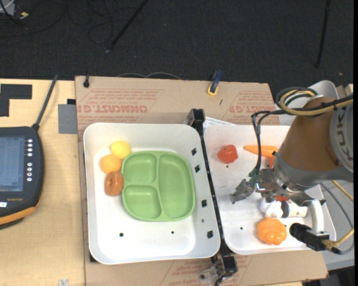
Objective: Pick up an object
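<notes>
Fingers: the fingers (243,190) reach out to the left from under the grey and orange arm (307,145), low over the floor of the right bin (238,231); whether they are spread or pressed together I cannot tell (they are dark and small against the white), and nothing shows between them.
Nearest things: an orange pumpkin-like toy (271,231) lies just beside the fingers, toward the near rim and to the arm's side; a small white and red piece (275,207) sits between it and the wrist, partly under the arm.
Further back: a red tomato-like toy (228,154) lies near the fingers on the far side, apart from them; a carrot (259,150) lies beyond that, its far end hidden by the arm.
Across the divider: well apart from the fingers, the left bin (107,231) holds a green divided plate (158,185), with a lemon (120,149), an orange fruit (110,163) and a brown doughnut (113,183) touching or just beside its edge.
Step in hand: by my reading, the approach to a grasp in the right bin; nothing is held yet.
Doing it well: choose one target and centre it between the fingers before closing; the red toy stands alone with bare floor around it (likely the cleaner choice), while the pumpkin sits near the bin wall and the white piece.
Risk: round toys may roll aside if one finger touches first.
Bench: a cardboard sheet (143,103) lies under both bins.
</notes>
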Controlling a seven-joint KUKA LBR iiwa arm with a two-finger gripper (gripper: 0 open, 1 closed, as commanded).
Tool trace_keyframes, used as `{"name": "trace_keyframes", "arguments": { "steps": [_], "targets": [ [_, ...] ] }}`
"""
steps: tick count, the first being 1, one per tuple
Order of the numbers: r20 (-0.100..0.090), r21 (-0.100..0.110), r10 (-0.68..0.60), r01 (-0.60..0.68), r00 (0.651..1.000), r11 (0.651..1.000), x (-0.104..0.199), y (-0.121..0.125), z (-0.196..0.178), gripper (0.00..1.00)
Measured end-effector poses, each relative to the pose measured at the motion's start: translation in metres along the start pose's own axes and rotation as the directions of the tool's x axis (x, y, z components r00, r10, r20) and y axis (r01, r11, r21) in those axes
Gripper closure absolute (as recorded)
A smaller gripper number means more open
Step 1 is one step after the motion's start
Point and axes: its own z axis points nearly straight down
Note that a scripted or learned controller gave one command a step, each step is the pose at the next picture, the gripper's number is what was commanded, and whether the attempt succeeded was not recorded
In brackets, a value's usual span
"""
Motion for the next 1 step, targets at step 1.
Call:
{"name": "trace_keyframes", "arguments": {
  "steps": [1],
  "targets": [
    [0.0, 0.0, 0.0, 0.0, 1.0, 1.0, -0.0031, -0.0036, 0.0445, 0.0]
  ]
}}
